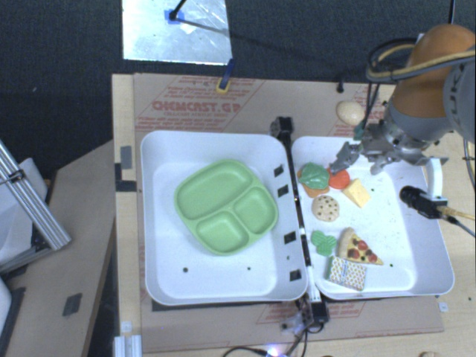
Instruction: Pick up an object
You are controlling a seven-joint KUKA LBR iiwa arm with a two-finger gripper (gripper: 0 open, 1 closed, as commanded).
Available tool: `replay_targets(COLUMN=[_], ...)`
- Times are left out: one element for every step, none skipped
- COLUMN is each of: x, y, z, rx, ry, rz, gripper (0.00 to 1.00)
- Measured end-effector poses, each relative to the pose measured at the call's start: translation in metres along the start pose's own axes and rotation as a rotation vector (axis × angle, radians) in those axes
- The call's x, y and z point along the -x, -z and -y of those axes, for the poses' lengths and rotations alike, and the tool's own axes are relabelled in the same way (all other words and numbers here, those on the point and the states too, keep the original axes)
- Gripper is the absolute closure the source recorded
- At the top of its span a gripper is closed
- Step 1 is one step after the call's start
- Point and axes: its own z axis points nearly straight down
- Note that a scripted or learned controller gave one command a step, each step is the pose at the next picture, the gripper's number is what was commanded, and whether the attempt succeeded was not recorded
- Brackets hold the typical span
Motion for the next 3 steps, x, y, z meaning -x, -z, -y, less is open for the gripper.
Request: replay_targets(x=[0.000, -0.002, -0.001], y=[0.008, -0.053, -0.095], z=[-0.003, -0.002, -0.008], rx=[0.013, 0.013, 0.011], ry=[0.002, 0.000, -0.001], rz=[0.001, 0.001, 0.001], gripper=[0.00, 0.00, 0.00])
